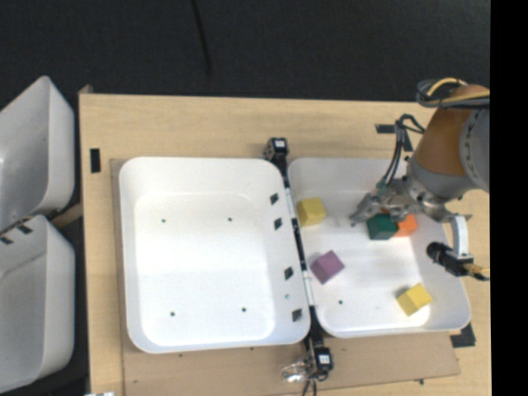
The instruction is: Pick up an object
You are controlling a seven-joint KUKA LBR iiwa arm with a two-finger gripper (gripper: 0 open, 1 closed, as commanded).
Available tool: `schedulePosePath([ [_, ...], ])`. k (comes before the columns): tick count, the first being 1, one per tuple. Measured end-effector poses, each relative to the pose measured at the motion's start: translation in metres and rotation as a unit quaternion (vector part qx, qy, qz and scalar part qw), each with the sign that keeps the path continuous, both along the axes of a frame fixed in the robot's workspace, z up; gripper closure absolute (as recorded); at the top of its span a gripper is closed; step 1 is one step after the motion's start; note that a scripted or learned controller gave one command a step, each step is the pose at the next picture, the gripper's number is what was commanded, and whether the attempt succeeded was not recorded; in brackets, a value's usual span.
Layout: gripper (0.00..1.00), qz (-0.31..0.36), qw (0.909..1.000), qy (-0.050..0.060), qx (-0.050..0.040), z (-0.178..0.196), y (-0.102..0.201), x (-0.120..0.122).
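start at the near edge of the bench (pixel 206 374) and you meet the two white bins side by side. in the right bin (pixel 363 320) the closest piece to you is a yellow block (pixel 413 299), lying near the bin's front right corner. a little further back and nearer the divider sits a purple block (pixel 327 266). beyond that, a second yellow cube (pixel 311 212) rests close to the divider, toward the back of the bin. level with it on the arm's side you find the gripper (pixel 384 209), low over a green block (pixel 381 227) with an orange block (pixel 406 225) touching its right side. you cannot tell from here how wide the gripper is set, or whether it has hold of the green block (its tip and the block overlap in this slanted look). the grey arm with its orange band (pixel 441 143) rises behind it at the right. the left bin (pixel 136 221) shows only its white floor.
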State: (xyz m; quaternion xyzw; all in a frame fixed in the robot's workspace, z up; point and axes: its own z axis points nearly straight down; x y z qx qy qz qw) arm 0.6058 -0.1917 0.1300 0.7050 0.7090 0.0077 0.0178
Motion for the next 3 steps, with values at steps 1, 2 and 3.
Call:
schedulePosePath([
  [1,0.0,0.0,1.0,0.0,0.0003,-0.0002,0.0001,0.0],
  [2,0.0,-0.001,1.0,0.0,-0.001,-0.0002,-0.0018,-0.0003],
  [3,0.0,0.0,1.0,0.0,-0.0009,-0.0003,-0.0015,-0.0001],
])
